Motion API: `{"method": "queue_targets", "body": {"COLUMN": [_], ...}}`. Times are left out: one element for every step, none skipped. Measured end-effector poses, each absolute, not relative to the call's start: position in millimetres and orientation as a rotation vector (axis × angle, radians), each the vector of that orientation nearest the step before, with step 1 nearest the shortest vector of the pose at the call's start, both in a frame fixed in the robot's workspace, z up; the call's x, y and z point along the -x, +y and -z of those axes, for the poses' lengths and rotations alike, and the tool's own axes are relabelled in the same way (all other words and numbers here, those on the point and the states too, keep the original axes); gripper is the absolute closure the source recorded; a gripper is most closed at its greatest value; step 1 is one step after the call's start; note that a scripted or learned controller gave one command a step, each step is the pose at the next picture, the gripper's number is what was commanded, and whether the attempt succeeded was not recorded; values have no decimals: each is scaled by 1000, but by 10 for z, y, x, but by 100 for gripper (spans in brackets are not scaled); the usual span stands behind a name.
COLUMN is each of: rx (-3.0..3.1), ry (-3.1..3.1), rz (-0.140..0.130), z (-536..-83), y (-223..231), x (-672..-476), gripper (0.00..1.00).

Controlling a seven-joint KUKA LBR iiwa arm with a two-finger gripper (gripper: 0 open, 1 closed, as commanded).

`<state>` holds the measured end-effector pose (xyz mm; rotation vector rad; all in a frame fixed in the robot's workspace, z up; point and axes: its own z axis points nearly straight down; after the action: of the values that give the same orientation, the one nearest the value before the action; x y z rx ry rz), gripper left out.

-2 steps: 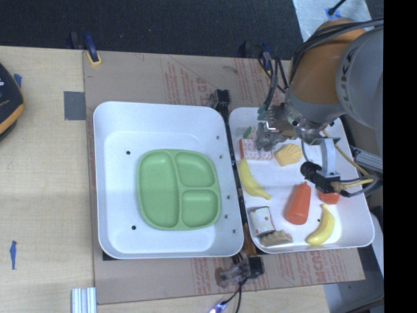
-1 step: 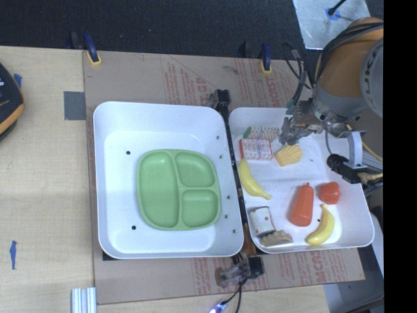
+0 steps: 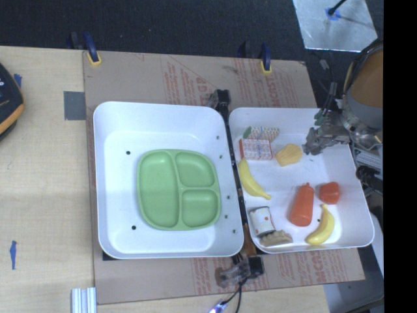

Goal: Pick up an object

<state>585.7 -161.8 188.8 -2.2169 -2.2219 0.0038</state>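
Observation:
The right bin (image 3: 339, 126) holds several small items: a yellow block (image 3: 288, 154), a red-and-white packet (image 3: 258, 143), a banana (image 3: 251, 180) by the left wall, an orange bottle (image 3: 301, 205), a red pepper-like piece (image 3: 329, 192), a second banana (image 3: 322, 227) and a small can (image 3: 262, 220) with a brown piece under it. My gripper (image 3: 314, 141) hangs at the bin's upper right, just right of the yellow block. Nothing shows between its fingers, and their spread is too dark to read.
The left bin (image 3: 111, 175) carries a green divided plate (image 3: 178, 188). Both bins rest on a cardboard sheet (image 3: 163, 77) clamped at the back. A dark and orange device (image 3: 8, 100) lies at the bench's far left.

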Motion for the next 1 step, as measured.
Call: {"method": "queue_targets", "body": {"rx": [2217], "ry": [-2222], "rz": [-4], "z": [-1887], "y": [-1616], "x": [-5857], "gripper": [0]}}
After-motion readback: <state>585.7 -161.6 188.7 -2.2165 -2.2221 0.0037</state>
